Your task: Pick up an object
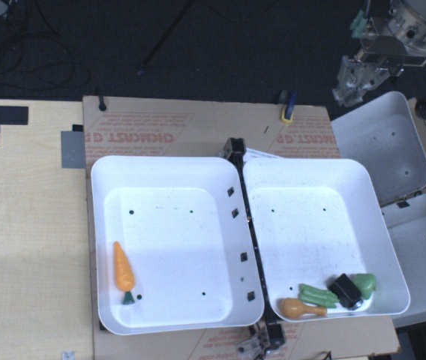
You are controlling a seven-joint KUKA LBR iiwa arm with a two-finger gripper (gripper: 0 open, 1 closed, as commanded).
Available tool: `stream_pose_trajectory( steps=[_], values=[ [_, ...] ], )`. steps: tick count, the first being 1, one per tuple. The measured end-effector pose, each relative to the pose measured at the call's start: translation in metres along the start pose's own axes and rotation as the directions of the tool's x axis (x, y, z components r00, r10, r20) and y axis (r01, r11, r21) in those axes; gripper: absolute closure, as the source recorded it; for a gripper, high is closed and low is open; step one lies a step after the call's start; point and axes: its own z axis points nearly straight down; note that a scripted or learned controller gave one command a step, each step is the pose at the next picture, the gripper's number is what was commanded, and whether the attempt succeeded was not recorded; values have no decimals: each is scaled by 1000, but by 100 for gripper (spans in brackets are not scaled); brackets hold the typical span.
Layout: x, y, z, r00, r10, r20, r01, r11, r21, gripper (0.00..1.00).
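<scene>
An orange carrot (123, 268) with a green stem lies near the left wall of the left bin (160, 172). In the front right corner of the right bin (310, 172) sit a green vegetable (318, 295), a black block (346, 290), a second green piece (364, 282) and an orange pear-shaped object (300, 308), all close together. My gripper (354, 85) hangs at the upper right, well above and behind the right bin, its fingers spread apart with nothing between them.
A grey metal plate (385, 145) stands to the right of the right bin. A blue and yellow clamp (289, 106) sits on the cardboard sheet (198, 130) behind the bins. Cables lie on the dark floor at the back.
</scene>
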Motion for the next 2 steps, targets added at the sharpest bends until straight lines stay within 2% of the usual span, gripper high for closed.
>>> stream_pose_trajectory(
  steps=[1,2],
  values=[
    [-129,15,141,1000,19,0,-19,1000,11,100],
    [-165,-57,111,1000,14,-1,-14,1000,-2,100]
  ],
)
